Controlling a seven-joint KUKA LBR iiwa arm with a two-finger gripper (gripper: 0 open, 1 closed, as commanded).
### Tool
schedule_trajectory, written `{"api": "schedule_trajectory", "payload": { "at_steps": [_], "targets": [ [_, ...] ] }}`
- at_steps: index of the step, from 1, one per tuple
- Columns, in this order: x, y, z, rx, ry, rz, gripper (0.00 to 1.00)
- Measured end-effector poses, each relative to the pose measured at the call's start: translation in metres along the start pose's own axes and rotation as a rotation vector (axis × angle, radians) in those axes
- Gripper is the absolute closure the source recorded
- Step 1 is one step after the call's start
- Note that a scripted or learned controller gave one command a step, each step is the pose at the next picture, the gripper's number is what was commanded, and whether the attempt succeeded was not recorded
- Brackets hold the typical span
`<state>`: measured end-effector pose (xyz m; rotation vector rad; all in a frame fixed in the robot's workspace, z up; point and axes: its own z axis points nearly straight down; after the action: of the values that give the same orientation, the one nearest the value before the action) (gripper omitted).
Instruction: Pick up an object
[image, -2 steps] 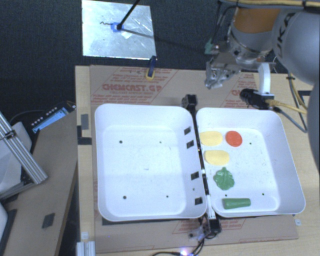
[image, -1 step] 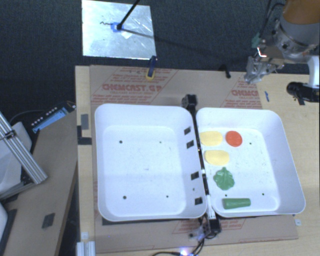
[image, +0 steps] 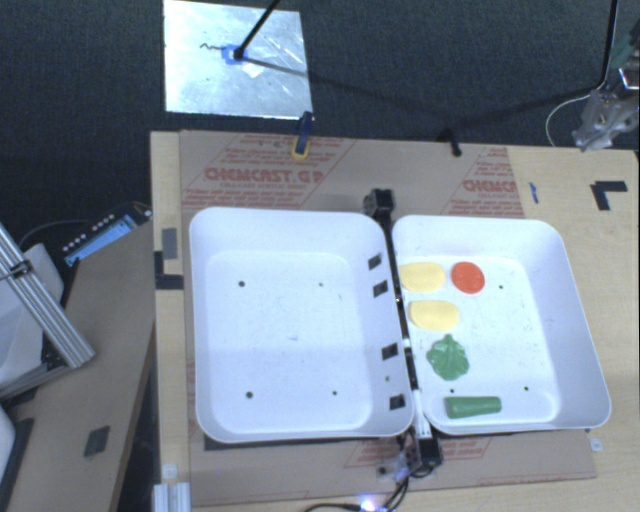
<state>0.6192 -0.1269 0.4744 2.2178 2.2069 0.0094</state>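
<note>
An aluminium strut (image: 45, 315) is cut off at the left edge. Two white bins, left bin (image: 210, 300) and right bin (image: 575, 330), sit on a brown printed board (image: 270, 172) over dark carpet (image: 80, 100). The right bin holds two yellow pieces (image: 422, 275), a green leafy toy (image: 448, 357), a green cylinder (image: 473, 406) and an orange-red disc (image: 468, 277). A pale metal fitting (image: 603, 115) at top right is hard to make out. The pincer's state cannot be told.

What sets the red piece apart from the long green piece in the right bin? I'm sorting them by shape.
The red piece is round and flat; the long green piece is a stubby rod lying on its side. The red piece sits near the far side of the right bin, the long green piece near its close rim. Both lie loose on the bin floor, touching nothing else.
</note>
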Motion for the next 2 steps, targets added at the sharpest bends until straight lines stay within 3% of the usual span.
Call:
{"api": "schedule_trajectory", "payload": {
  "at_steps": [1,2],
  "targets": [
    [0.052,-0.021,0.14,0.021,0.007,-0.011,1.0],
    [0.049,-0.018,0.122,0.008,0.004,-0.013,1.0]
  ]
}}
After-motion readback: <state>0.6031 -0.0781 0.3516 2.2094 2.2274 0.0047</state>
